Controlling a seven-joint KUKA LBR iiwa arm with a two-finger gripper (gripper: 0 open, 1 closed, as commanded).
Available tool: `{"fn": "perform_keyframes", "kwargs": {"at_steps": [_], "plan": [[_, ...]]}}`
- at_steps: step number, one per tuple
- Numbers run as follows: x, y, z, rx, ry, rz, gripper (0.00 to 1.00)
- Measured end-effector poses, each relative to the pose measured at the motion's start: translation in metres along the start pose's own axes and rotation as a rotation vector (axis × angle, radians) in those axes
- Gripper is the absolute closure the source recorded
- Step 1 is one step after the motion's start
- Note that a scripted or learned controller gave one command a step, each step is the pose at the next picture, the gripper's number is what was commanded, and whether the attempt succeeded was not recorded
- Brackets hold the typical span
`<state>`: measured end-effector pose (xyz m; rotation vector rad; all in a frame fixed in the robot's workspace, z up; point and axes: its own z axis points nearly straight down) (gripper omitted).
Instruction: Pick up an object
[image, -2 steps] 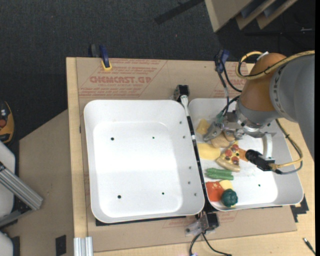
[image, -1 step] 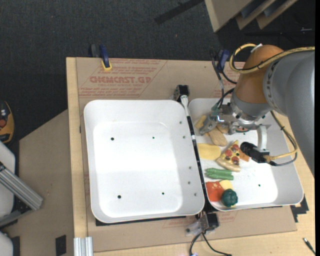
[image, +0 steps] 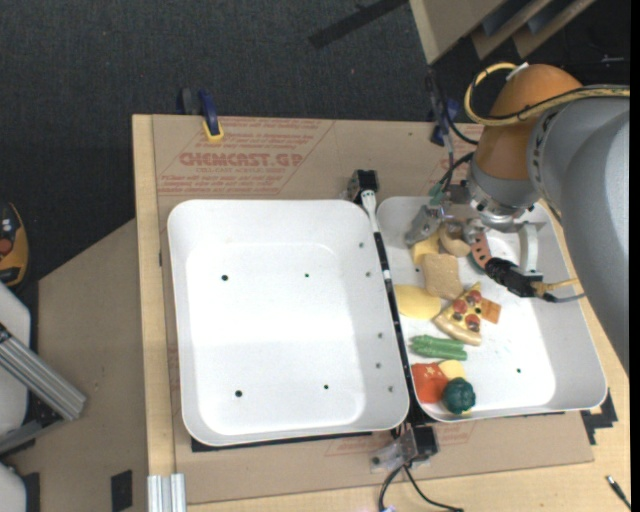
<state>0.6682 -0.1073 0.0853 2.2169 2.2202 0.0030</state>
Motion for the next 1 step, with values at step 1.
{"fn": "perform_keyframes", "kwargs": {"at_steps": [1], "plan": [[0.0007, 0.0002, -0.014, -0.002, 0.0, -0.001, 1.0]]}}
